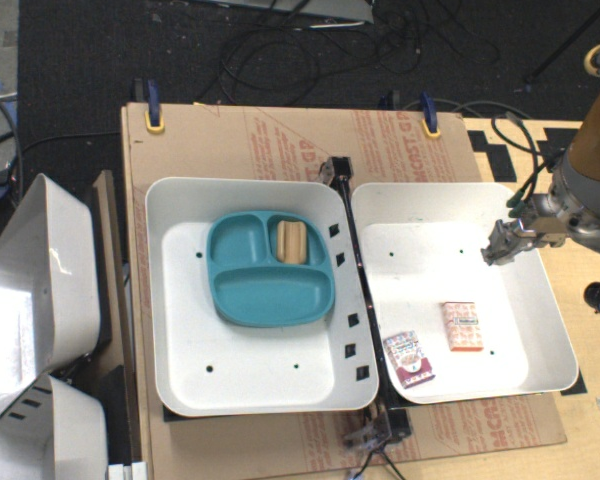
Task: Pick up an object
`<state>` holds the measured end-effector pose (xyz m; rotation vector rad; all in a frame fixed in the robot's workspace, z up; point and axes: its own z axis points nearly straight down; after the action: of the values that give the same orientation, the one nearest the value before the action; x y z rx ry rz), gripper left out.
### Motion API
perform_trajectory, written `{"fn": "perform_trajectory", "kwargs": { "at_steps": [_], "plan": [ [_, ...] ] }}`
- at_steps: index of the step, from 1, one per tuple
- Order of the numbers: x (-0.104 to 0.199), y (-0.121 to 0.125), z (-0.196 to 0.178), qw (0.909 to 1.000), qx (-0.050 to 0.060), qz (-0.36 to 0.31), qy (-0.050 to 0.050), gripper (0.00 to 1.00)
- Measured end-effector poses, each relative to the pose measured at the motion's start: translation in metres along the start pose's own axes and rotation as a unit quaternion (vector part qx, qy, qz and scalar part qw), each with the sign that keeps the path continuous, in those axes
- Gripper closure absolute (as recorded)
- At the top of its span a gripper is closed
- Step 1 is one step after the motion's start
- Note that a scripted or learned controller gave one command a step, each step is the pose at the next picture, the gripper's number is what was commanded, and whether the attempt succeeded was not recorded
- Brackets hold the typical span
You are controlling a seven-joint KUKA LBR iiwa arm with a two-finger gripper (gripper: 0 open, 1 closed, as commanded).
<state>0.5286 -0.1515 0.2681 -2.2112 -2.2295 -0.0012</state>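
In the right bin [420, 208] lie two small cartons: an orange-pink box [463, 326] near the middle front, and a purple-and-white packet [408, 357] at the front left corner. My gripper [502, 247] hangs over the right bin's far right part, up and to the right of the orange-pink box, with nothing visible between its fingers. In the left bin [180, 268] a teal divided plate [270, 269] holds a tan wooden block [291, 242] in its upper right compartment.
The two white bins sit side by side on a brown board [280, 138] held by yellow clamps [155, 120]. White tubs [40, 268] stand off the board at the left. Cables run along the dark floor behind.
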Motion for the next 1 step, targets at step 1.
{"fn": "perform_trajectory", "kwargs": {
  "at_steps": [1],
  "plan": [
    [0.0519, 0.0174, -0.0041, 1.0000, -0.001, 0.000, 0.000, 1.00]
  ]
}}
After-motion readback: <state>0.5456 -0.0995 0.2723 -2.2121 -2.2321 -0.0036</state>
